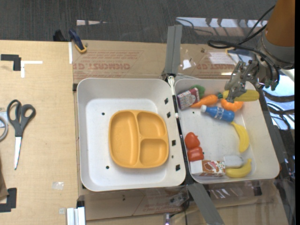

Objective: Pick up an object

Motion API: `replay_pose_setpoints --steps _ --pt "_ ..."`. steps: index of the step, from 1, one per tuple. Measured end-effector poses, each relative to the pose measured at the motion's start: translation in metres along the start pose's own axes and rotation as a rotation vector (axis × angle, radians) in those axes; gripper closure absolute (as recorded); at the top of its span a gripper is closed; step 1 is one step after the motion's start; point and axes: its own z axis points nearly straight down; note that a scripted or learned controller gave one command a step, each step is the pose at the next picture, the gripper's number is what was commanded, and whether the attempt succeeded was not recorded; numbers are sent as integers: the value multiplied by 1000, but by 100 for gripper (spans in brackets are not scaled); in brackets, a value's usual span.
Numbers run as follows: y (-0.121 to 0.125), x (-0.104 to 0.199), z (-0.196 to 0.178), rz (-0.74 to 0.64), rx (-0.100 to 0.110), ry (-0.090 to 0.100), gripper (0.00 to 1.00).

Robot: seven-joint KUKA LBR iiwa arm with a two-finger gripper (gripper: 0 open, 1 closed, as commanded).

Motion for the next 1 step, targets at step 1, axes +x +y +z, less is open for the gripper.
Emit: replay_pose_setpoints --steps 1 --pt "-55 13 171 -54 0 2 100"
